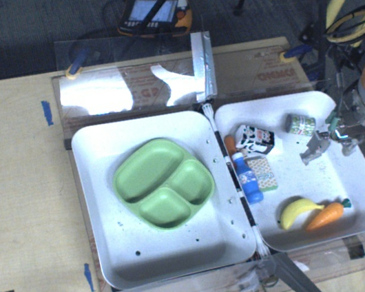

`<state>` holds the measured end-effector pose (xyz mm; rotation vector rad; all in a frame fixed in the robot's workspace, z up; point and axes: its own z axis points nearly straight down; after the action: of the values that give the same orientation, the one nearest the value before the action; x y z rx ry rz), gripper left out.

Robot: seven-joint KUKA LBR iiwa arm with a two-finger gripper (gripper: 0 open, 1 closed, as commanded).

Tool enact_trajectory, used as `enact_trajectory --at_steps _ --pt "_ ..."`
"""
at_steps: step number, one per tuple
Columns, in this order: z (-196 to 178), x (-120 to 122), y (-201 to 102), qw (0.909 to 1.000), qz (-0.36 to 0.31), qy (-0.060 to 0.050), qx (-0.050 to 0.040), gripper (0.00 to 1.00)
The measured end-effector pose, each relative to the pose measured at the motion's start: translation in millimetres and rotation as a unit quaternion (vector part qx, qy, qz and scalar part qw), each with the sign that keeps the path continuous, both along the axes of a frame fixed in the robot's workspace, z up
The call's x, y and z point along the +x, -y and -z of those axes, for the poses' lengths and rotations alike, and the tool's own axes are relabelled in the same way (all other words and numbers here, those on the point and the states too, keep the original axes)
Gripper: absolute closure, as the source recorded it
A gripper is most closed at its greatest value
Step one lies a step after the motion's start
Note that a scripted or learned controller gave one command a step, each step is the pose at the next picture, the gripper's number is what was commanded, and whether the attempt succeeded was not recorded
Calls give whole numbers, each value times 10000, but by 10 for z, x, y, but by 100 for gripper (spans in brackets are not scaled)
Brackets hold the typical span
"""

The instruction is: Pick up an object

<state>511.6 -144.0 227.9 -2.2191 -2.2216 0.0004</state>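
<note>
The right bin (363, 176) holds several small objects. A yellow banana (296, 211) and an orange carrot (325, 215) lie together near its front wall. A blue bottle (248, 180) rests against the left wall beside a patterned packet (263, 172). Further back are a black-and-white item (254, 138) and a small green-and-white can (300, 124). My gripper (329, 147) hangs over the right side of this bin, just right of and below the can. It is open, with nothing between its fingers.
The left bin (103, 212) carries a green divided plate (164, 182). A small orange piece (230, 144) sits at the right bin's left wall. A raised divider (230, 168) separates the two bins. A clear panel stands behind the bins.
</note>
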Motion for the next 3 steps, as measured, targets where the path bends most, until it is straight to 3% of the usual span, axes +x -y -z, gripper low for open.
enact_trajectory --at_steps 1,2,3 --pt "891 198 -510 9988 -492 4 -2 0" --pt "1420 862 255 10000 8 28 -11 0" --pt "585 1058 716 9974 723 13 -12 0"
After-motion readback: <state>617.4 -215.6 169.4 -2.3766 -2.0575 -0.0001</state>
